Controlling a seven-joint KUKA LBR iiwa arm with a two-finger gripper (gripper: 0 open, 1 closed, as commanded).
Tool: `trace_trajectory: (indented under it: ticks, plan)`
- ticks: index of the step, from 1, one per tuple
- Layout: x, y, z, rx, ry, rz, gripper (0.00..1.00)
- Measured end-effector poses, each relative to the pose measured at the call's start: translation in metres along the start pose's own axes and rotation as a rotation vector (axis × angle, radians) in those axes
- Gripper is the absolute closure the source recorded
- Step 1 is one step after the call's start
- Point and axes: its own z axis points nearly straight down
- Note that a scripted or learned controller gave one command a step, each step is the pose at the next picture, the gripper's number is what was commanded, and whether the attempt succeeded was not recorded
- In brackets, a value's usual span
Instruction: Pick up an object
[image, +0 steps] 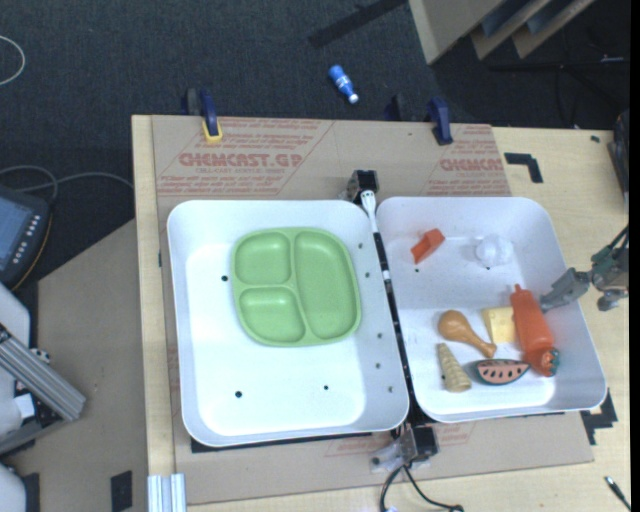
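The right bin (470, 225) holds several toy foods. An orange carrot (531, 327) with a green tip lies near the bin's right wall. Left of it sit a yellow cheese wedge (498, 324) and a tan drumstick (464, 330). A watermelon slice (501, 372) and a pale corn cob (453, 368) lie along the front. A small red piece (428, 245) and a clear lump (490, 249) lie toward the back. My gripper (581, 289) hangs over the bin's right rim, just up and right of the carrot's top end, with nothing seen in it.
The left bin (200, 330) carries a green divided plate (296, 286). A black hinge strip (386, 290) runs between the bins. Blue clamps (438, 120) hold the cardboard sheet at the back, and a small blue bottle (343, 83) lies on the floor.
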Motion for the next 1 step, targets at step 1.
trace_trajectory:
  ticks: [1]
  plan:
    - [0.0038,0.0038,0.0441,0.000,0.001,-0.001,0.00]
